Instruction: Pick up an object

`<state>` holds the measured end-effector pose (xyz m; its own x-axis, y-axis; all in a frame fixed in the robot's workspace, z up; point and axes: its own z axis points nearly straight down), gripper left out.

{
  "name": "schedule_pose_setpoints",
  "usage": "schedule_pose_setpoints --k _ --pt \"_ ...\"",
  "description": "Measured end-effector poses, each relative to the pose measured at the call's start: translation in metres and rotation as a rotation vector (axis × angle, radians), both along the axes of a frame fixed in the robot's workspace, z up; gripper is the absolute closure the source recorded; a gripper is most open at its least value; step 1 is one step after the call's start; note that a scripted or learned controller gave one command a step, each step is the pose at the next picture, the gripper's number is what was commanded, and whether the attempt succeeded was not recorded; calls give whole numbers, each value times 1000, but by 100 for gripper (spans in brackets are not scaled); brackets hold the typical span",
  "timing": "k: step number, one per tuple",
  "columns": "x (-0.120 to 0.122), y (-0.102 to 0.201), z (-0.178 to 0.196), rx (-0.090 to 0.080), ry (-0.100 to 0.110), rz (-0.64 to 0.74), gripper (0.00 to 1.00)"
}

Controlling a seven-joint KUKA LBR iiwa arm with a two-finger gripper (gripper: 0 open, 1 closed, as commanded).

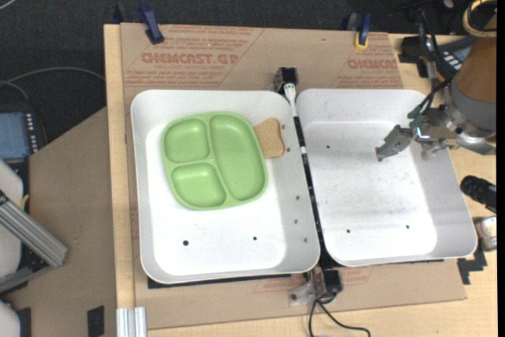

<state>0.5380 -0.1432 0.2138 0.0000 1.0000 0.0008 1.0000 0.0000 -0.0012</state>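
A tan, bread-like block lies in the left bin, touching the right edge of a green three-compartment plate. My gripper hangs over the upper right part of the right bin, far to the right of the block. Its fingers are spread open, with one grey finger pointing left and down, and nothing sits between them.
The two bins meet along a ridge with a black clip at its far end. The bins rest on a cardboard sheet held by blue clamps. Cables and black parts crowd the right edge near the arm.
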Motion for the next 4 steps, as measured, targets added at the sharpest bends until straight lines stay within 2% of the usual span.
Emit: schedule_pose_setpoints --k 1,2,3,4 --pt "1 0 11 -1 -3 1 100" --pt "-18 -55 16 -4 -4 -4 100" --pt "71 -82 101 -9 -17 4 100" --pt "87 -75 316 -10 -23 3 100"
